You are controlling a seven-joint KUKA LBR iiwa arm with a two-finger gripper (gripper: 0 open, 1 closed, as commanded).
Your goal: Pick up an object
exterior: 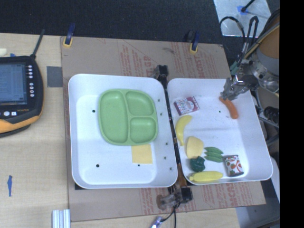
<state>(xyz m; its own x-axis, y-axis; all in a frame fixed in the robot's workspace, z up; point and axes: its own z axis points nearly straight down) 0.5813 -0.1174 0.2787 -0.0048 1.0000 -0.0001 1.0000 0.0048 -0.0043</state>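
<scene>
**Gripper over the far right corner of the right bin, at the carrot's upper end**

The grey arm [266, 51] enters from the right and is cut off by the frame edge, so only its wrist end and some dark cables show. Whether the two-finger metal gripper [232, 90] is spread or closed cannot be told: its tip is small and blurred against the bin rim. It sits at the upper end of the small orange carrot-shaped toy [230, 107], which lies tilted near the far right corner of the right bin; whether the two touch cannot be told.

The bench is a pale wooden top [33, 175] with a brown cardboard sheet [118, 61] clamped to it at the far edge, and dark carpet beyond. A black and orange control pendant with a screen [16, 91] lies at the left edge.

The shallow white left bin [80, 165] holds a green divided plastic plate [127, 116] near its middle, and a flat yellow square [142, 154] just beside the plate's near edge.

The shallow white right bin [251, 141] holds, along its left side, a dark red printed packet [186, 105], a yellow banana toy [183, 126] and a pale yellow wedge [194, 147]. Towards its near edge lie a green pea pod [213, 153], a dark green lump [197, 164], a yellow corn-like piece [206, 176] and a small red-and-white can [232, 165]. All of these are well apart from the gripper.
</scene>
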